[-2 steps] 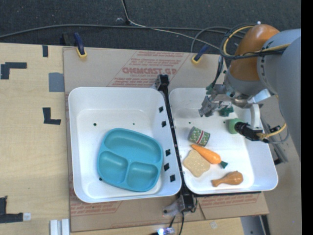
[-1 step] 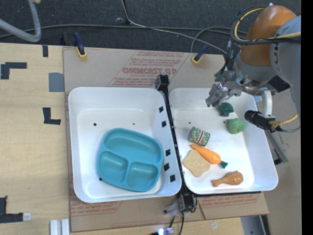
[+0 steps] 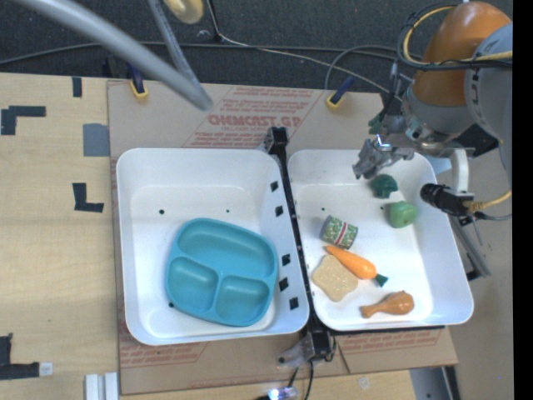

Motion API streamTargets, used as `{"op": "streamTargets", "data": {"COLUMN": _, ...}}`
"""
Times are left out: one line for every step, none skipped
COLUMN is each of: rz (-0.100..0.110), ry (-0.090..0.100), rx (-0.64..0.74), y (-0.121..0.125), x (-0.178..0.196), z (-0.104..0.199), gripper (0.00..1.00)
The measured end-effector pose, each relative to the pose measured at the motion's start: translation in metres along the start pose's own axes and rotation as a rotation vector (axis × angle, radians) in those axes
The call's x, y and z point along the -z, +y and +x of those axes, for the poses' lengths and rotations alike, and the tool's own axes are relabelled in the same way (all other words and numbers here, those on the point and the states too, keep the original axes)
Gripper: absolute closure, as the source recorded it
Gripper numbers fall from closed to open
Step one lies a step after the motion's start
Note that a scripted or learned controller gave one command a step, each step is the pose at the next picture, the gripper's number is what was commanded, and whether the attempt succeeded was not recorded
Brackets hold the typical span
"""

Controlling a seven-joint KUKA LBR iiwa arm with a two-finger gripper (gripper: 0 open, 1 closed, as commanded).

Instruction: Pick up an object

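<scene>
Approach step: gripper point(image 3: 371, 163) hovers just above dark green toy point(image 3: 384, 187) in right bin point(image 3: 450, 265), jaws' opening not discernible, nothing visibly held; next move likely requires descent onto the toy, then closing

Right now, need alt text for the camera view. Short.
The end effector hangs over the right bin's far end, near a dark green toy. That bin also holds a carrot, bread slice and drumstick; the left bin holds a blue tray.
</scene>
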State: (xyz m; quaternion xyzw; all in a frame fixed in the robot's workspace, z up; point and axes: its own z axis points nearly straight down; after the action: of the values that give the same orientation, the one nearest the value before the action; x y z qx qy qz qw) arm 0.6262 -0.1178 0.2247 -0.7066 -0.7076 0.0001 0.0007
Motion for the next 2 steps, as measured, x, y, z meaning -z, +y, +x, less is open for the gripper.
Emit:
{"op": "streamTargets", "data": {"rz": -0.001, "ry": 0.001, "rx": 0.005, "y": 0.001, "x": 0.007, "z": 0.061, "gripper": 1.0}}
{"op": "streamTargets", "data": {"rz": 0.001, "ry": -0.001, "rx": 0.004, "y": 0.008, "x": -0.004, "z": 0.109, "gripper": 1.0}}
